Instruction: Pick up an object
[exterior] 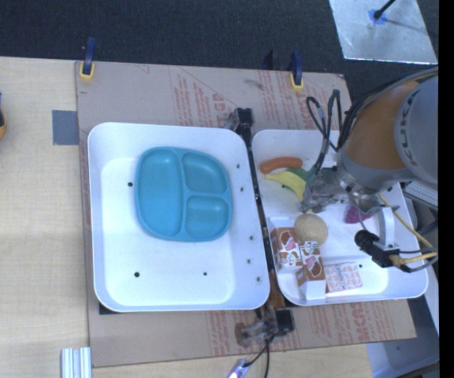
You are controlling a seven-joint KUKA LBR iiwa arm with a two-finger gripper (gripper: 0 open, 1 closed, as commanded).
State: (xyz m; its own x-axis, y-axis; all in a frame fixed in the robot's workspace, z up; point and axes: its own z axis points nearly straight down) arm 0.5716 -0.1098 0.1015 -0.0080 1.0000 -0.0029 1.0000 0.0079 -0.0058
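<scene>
In the right bin point(416, 288), small cartons point(299, 260) are lying near the front edge, a potato point(310, 228) just behind them. The hand point(320, 195) is hovering over a banana point(287, 180) and a sausage point(280, 164); its grip I cannot tell. A blue divided plate point(184, 193) is sitting in the left bin point(117, 290).

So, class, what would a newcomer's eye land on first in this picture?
The sky-blue three-compartment plastic plate lying in the left white bin. Next, the grey arm with its orange band reaching over the right bin, above a yellow toy banana and round beige potato.
</scene>
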